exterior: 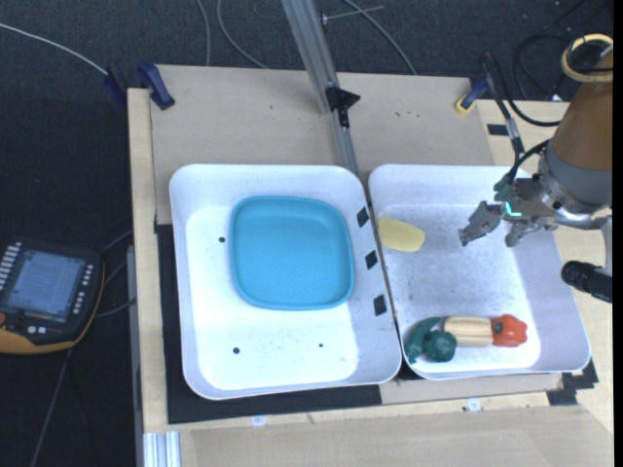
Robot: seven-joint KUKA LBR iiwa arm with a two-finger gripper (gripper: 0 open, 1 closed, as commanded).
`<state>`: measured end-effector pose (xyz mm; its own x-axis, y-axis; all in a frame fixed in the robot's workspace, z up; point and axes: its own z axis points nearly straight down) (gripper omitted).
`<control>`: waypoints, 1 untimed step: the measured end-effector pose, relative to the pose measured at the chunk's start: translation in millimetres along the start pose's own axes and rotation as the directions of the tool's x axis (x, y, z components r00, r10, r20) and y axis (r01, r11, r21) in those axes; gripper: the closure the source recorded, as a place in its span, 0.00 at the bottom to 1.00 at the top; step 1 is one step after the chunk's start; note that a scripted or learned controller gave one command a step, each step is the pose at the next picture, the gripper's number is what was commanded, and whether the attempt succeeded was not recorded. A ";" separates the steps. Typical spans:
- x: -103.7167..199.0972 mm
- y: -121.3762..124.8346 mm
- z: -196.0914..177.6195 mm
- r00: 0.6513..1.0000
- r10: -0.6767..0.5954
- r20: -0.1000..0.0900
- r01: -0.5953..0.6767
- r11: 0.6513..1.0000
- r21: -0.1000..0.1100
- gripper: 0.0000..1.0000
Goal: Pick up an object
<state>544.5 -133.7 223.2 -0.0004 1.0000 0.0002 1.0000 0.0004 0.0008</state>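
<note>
Hand (496, 226) hovers in right bin (555, 290), fingers spread open, holding nothing. Yellow piece (401, 234) lies at 9 o'clock from it, nearest pick. Green, tan and red toys (467, 334) sit at 6 o'clock, long axis 3-to-9.

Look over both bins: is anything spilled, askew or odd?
Nothing stands out. The blue plate lies flat in the left bin; the yellow piece and toy foods sit inside the right bin.

Dark carpeted floor (68, 154) with looping cables (209, 13) around a pale wooden bench (243, 115), evenly lit
</note>
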 end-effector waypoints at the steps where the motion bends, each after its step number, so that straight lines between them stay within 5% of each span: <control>1: 0.0 0.0 0.1 1.000 0.000 0.000 0.000 1.000 0.000 0.00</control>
<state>544.5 -133.7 223.1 -0.0004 1.0000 0.0002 1.0000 0.0004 0.0007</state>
